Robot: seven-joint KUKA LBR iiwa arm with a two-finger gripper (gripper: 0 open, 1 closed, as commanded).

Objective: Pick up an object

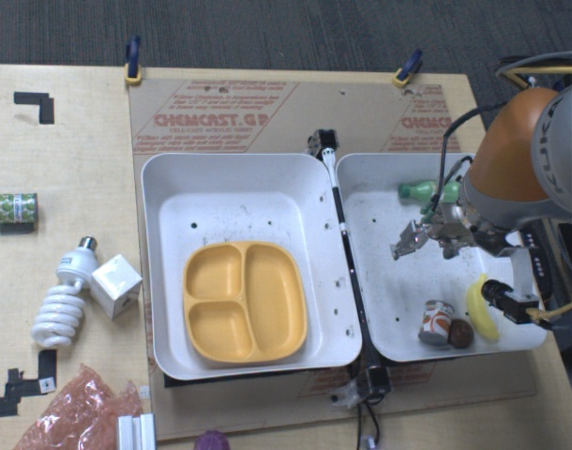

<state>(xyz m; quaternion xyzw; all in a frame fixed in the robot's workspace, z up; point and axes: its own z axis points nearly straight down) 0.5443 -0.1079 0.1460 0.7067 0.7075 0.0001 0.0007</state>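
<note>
My gripper (410, 240) hangs over the middle of the right bin (380, 279), above bare white floor, with nothing seen in it. A green object (416, 191) lies at the bin's back, just behind the gripper and partly under the arm. Near the front right corner are a small can (437, 322), a brown round object (461, 334) touching it, and a yellow banana (480, 307) against the right wall. The arm's orange band (511, 153) covers the bin's back right corner.
The left bin (164, 251) holds a yellow divided plate (244, 300). On the bench to the left lie a spiral light bulb (63, 293), a white cube (116, 284), a small green can (16, 209) and a pink mesh bag (75, 415).
</note>
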